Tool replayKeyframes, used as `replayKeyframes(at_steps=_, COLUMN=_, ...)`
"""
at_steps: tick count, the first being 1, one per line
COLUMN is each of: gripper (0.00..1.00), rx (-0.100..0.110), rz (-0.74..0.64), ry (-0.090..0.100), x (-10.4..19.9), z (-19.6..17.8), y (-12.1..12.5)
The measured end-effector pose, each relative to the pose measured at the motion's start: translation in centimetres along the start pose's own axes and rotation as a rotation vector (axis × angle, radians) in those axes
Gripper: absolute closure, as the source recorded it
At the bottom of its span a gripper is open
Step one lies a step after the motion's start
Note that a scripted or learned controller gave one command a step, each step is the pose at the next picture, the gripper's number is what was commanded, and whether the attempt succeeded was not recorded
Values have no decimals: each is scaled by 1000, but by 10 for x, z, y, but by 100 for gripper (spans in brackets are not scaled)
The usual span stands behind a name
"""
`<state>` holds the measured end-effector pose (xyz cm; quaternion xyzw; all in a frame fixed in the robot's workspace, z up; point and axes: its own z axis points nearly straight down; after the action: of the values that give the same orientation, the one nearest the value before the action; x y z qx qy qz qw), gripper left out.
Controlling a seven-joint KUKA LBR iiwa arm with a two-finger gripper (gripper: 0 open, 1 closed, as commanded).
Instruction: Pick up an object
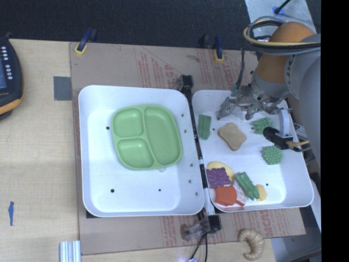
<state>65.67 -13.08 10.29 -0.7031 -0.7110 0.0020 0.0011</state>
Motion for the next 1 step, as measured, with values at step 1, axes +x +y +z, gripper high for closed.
replayKeyframes(at_steps=1, gripper=0, rx=-4, rz=10, ry=2, x=-13, z=9, y=-49)
